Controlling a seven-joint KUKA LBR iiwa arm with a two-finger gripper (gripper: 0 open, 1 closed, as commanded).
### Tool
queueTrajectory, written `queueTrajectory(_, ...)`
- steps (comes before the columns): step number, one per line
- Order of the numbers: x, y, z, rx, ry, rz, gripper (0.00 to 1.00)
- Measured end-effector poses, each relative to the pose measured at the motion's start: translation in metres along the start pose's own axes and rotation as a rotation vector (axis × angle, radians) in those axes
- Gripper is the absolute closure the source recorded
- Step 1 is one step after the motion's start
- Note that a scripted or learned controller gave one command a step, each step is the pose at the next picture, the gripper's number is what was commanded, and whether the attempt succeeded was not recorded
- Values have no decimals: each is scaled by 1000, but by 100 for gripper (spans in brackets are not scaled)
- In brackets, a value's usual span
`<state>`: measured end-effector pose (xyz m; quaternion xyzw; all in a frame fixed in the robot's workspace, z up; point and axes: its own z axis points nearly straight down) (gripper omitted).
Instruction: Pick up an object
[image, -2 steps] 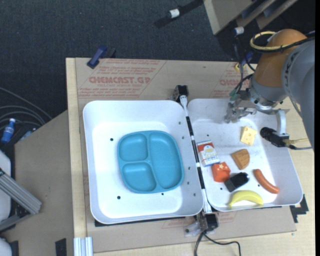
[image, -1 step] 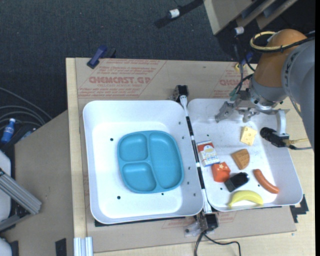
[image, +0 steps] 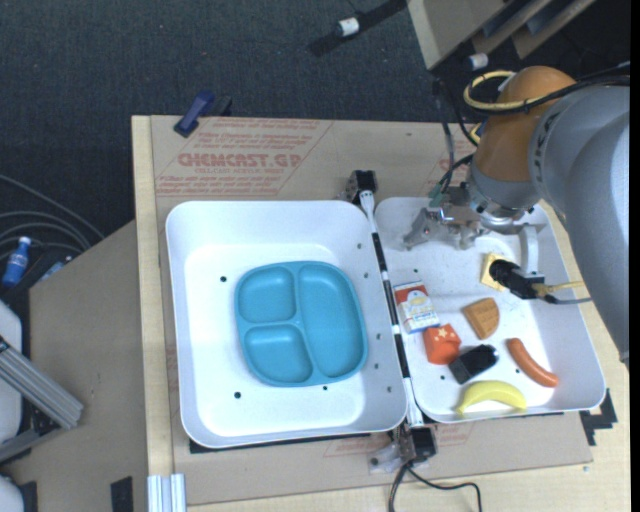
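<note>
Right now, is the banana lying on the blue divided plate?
No, the banana lies in the right bin, near its front edge, while the blue plate sits in the left bin.

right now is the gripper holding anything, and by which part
Nothing shows between the fingers of the grey two-finger gripper; it sits over bare floor at the far end of the right shallow white bin, apart from the items.

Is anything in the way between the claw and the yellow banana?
Yes. The claw sits at the right bin's far end; the brown bread-like piece and black block lie between it and the yellow banana.
</note>
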<state>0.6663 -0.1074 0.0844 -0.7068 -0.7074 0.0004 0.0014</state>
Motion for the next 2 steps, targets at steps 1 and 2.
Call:
queueTrajectory(1,0,1,-11,-2,0,0,100)
queueTrajectory(2,0,1,-11,-2,0,0,0)
